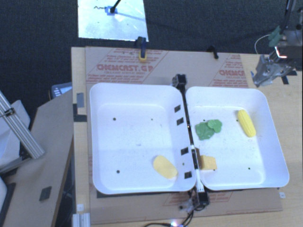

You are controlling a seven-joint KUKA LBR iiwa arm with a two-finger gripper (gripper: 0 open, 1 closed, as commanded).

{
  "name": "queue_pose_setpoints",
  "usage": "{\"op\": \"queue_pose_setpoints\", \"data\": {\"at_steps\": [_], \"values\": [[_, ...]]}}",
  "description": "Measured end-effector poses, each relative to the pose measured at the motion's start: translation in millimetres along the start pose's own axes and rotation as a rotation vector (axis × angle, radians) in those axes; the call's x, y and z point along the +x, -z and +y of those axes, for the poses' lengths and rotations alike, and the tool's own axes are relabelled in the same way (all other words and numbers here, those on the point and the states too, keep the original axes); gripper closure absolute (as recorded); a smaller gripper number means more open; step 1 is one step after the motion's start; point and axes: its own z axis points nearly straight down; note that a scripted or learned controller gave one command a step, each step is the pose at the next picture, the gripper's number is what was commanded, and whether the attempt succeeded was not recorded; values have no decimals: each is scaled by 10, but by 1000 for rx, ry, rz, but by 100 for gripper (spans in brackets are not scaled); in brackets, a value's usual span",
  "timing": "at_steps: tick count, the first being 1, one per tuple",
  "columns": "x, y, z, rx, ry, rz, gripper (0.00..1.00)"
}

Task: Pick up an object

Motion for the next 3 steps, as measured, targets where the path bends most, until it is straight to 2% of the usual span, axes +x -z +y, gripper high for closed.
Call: {"op": "queue_pose_setpoints", "data": {"at_steps": [1,2,3], "values": [[756,-2031,-17,14,7,1,100],[646,-314,4,-15,3,3,100],[526,1,0,0,-1,1,100]]}}
